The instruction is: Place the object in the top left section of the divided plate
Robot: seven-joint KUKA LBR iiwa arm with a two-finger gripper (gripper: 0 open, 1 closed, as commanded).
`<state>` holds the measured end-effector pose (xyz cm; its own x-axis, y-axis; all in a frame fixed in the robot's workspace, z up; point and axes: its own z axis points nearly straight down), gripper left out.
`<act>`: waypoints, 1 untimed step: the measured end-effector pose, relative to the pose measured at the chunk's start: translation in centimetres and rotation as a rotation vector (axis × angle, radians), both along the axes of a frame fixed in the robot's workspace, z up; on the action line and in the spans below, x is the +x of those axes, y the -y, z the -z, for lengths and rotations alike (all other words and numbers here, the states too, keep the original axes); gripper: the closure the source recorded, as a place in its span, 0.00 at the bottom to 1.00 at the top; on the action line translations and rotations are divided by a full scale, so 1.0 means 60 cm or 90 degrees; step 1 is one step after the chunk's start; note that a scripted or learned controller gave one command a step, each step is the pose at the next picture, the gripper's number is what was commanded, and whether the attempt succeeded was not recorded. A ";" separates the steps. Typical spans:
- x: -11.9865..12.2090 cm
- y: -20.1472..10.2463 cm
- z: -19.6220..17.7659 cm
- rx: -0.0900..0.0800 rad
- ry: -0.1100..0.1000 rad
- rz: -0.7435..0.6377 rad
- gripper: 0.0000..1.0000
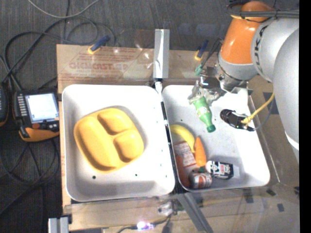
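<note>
While the gripper (206,92) stood over the far part of the right bin (252,166), its fingers were clamped on the base of a green bottle (203,108) whose neck slanted toward the near side. Nearer in that bin lay a banana (181,132), a carrot (199,151), a can (199,180) and a small dark bottle (221,169) — all clustered together. The yellow divided plate (110,139) sat alone in the left bin (77,96) — well apart from the bottle.

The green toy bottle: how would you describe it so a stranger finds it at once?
Look in the right white bin, at its upper part, just under the grey gripper. There lies the green plastic bottle, slanted, cap toward the bin's middle. It lies apart from the yellow banana and orange carrot.
</note>
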<state>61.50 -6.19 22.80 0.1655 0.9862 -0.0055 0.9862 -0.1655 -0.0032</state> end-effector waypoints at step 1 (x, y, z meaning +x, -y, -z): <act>-0.012 -0.132 0.076 0.003 0.000 -0.006 1.00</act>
<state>60.77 1.70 18.22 0.1568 0.9876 -0.0015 0.9876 -0.1568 -0.0044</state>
